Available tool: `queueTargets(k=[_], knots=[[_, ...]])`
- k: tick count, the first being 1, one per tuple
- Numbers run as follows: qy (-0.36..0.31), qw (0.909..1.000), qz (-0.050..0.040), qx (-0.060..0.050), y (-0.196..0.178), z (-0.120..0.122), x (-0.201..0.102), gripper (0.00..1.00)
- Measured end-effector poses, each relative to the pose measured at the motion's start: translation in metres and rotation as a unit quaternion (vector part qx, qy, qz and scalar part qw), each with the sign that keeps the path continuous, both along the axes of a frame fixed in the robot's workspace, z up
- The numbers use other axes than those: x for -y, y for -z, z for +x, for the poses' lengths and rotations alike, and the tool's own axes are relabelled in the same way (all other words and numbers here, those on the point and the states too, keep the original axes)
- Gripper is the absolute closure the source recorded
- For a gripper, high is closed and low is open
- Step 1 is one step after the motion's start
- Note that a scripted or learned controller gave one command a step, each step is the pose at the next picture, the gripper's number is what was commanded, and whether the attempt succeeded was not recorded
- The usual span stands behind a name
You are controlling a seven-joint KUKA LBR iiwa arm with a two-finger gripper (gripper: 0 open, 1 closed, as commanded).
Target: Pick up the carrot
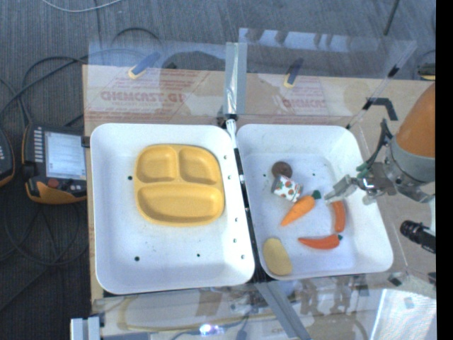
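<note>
The carrot (299, 210) is orange with a small green top and lies at a slant in the middle of the right bin (322, 139), its green end pointing up and to the right. My gripper (345, 188) hangs at the right side of that bin, just right of the carrot's green end and above a red-orange chilli (339, 216). The gripper stands apart from the carrot, which rests on the bin floor. The grey arm with its orange band (419, 129) comes in from the right edge.
In the right bin there is also a brown round piece (282, 168), a small white patterned object (287, 188) touching the carrot's upper side, a second red chilli (320, 242) and a yellow lump (277, 256). The left bin (113, 261) holds a yellow divided plate (180, 183).
</note>
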State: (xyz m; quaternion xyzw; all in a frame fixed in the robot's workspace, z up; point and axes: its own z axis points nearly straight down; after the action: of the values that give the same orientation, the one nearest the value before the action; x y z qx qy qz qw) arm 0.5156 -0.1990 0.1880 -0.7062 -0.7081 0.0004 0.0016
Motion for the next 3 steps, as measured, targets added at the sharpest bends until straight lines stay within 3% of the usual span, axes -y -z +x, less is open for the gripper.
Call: queueTargets(k=[1, 2, 3], knots=[[-0.085, 0.9964, -0.0019, 0.002, 0.095, 0.058, -0.05, 0.0], [-0.248, 0.9686, -0.0061, 0.01, 0.096, 0.019, -0.051, 0.0], [-0.249, 0.9685, -0.0052, 0.013, 0.085, 0.021, -0.052, 1.0]])
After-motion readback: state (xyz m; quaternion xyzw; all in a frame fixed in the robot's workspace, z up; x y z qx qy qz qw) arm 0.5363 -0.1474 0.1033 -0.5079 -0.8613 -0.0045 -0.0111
